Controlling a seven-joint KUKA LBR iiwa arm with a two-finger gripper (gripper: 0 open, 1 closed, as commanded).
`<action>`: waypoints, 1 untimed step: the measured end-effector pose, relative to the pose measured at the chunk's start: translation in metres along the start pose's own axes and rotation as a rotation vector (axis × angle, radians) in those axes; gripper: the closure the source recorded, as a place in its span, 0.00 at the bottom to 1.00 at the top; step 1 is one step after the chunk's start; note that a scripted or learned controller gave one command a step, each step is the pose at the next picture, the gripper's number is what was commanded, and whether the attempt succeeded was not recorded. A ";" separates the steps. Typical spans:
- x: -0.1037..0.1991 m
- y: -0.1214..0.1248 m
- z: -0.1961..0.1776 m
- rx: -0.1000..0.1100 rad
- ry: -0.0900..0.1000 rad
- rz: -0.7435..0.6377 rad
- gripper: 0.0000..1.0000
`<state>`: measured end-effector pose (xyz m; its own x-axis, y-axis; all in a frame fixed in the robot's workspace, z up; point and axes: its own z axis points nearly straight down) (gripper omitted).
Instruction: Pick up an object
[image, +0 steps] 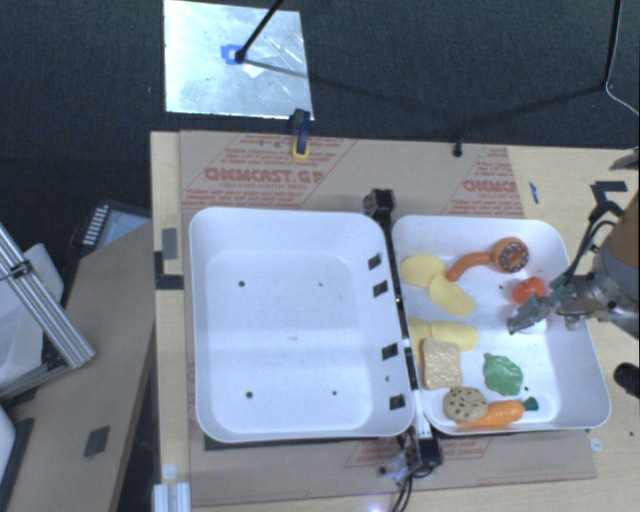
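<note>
The gripper (527, 318) hung over the right bin (585, 395), its fingers too blurred to tell whether apart or together. The nearest object, a small red tomato (529, 289), lay just beside the tip, on the far side of it, close to the bin's right wall, the green leaf (502, 373) nearer the camera.
</note>
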<state>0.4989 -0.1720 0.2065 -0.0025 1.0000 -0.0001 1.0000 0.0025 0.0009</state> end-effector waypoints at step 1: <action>-0.035 -0.012 0.126 0.001 0.004 0.002 0.00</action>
<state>0.4868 -0.2068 0.0805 -0.0004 1.0000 0.0035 1.0000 0.0004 0.0004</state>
